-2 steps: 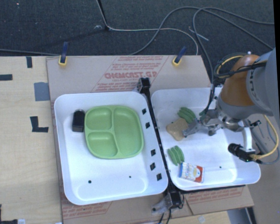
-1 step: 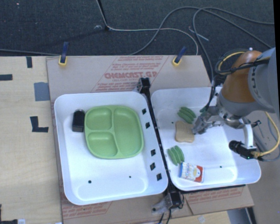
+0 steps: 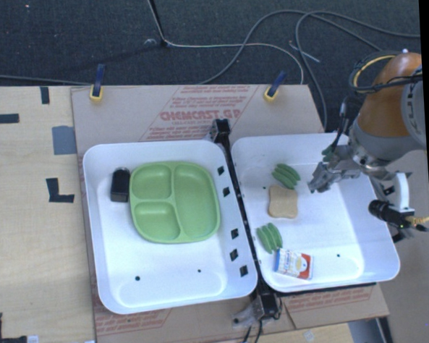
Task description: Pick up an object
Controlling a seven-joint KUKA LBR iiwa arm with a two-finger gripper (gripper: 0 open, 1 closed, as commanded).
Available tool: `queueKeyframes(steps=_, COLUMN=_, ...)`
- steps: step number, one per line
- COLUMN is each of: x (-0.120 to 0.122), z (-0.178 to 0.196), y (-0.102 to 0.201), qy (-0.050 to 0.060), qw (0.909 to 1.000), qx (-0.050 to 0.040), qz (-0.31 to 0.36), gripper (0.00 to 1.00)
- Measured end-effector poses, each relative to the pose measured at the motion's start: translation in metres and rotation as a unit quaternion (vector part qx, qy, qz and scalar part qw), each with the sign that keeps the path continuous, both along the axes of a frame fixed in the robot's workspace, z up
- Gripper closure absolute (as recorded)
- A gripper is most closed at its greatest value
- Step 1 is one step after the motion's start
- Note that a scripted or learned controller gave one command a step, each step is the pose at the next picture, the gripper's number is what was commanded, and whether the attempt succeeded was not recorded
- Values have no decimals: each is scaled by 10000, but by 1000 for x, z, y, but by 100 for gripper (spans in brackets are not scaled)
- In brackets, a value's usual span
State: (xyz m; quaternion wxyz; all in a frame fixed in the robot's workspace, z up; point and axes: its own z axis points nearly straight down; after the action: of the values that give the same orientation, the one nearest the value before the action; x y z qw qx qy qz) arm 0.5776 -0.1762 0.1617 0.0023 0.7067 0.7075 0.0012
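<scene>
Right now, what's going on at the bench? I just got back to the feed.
The arm reaches in from the right, its gripper low over the right bin, with nothing visibly held. That bin holds two green pieces, a tan slice and a small carton. The left bin holds a green divided plate with a black object beside it. No pick is visible yet.

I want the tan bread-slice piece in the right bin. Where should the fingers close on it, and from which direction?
The flat tan bread-slice piece lies face up in the right white bin, so come straight down from above. Close across its narrower left-right width, probably at mid-height. The ridged green piece sits close above it, so keep the fingers off that top edge. The gripper is just to its right.
</scene>
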Motion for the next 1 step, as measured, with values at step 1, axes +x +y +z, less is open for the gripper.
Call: queueKeyframes(steps=1, x=3, z=44, y=6, qy=4, qw=10000, qx=5, qz=7, gripper=100)
